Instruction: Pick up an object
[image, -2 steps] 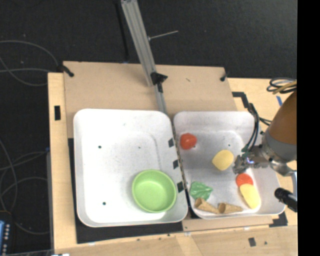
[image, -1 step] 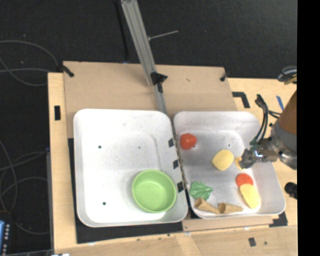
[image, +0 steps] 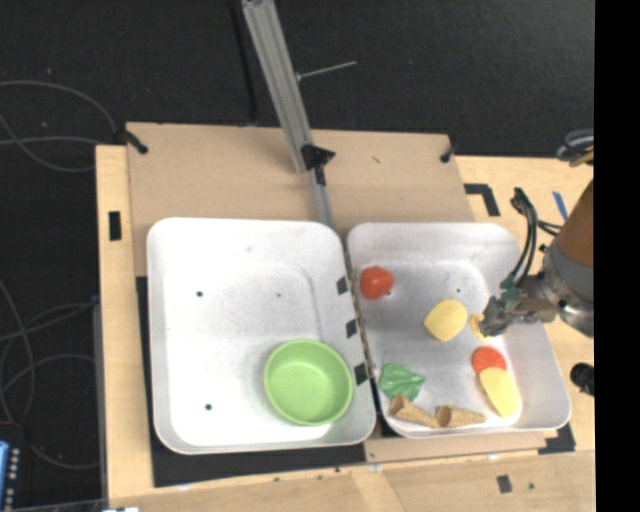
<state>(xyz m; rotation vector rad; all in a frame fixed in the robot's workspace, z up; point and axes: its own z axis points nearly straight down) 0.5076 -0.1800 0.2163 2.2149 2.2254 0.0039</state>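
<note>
**Grey gripper low over the right bin, beside the yellow piece**

Grey fingers of the gripper (image: 497, 317) I see low in the right bin (image: 420, 245), just beside the round yellow object (image: 446, 320); if they are spread or pressed together, I cannot tell. Near it lie an orange-and-yellow piece (image: 495, 380), a red ball (image: 376, 283), a green leafy piece (image: 400, 380) and two brown cones (image: 435, 413). Left bin (image: 210, 270) holds a green bowl (image: 308, 382).
</note>
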